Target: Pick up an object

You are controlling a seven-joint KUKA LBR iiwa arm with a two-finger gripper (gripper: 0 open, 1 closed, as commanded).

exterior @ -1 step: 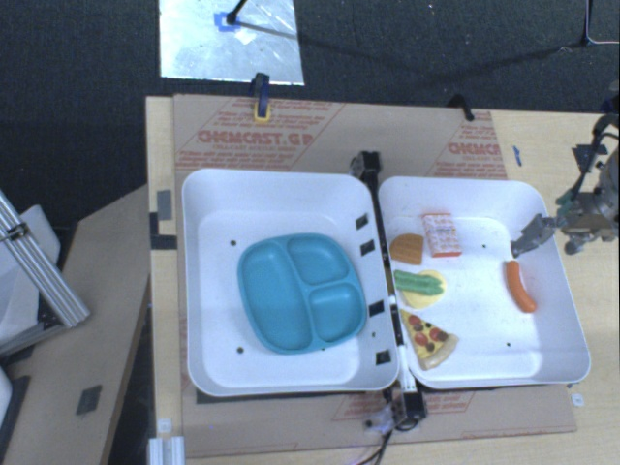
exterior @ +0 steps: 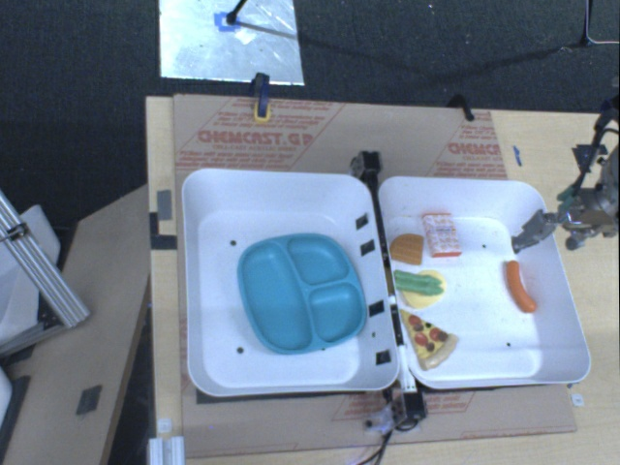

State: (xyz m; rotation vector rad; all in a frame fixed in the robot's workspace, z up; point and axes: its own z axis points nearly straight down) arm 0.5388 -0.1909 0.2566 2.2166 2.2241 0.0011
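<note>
Five food toys [exterior: 426, 284] crowd the right bin [exterior: 484, 371], centre bare; pincer [exterior: 533, 231] over its right rim, grip unclear.

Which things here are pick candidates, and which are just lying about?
For the job: sausage, pizza slice, green beans on a yellow piece, bun-like item, red-and-white packet, gripper.

Lying about: blue divided plate, yellow clamp, foil sheet.
</note>
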